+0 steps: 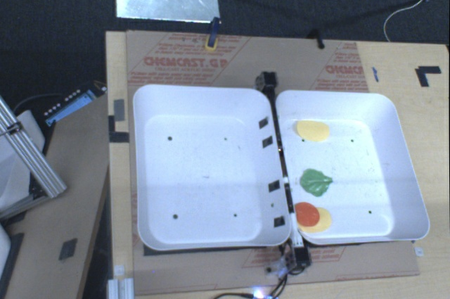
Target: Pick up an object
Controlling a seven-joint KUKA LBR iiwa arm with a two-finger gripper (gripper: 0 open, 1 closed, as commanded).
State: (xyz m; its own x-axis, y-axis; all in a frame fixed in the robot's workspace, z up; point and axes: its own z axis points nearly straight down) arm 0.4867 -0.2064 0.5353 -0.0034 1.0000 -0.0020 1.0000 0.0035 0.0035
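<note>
pre-grasp step, nothing lifted yet. right bin (394, 150) holds yellow piece (311, 130), green leafy piece (316, 181), red disc (306, 213) overlapping, perhaps, another yellow piece (322, 221). jaws' state: cannot tell. next: descend over one piece, close.

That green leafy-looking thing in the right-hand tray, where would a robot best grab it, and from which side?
Probably from straight above, closing across the narrower part of the green piece. It lies flat on the floor of the right bin, with open floor on its right. The red piece sits just below it, so coming in from that side risks bumping it.
</note>
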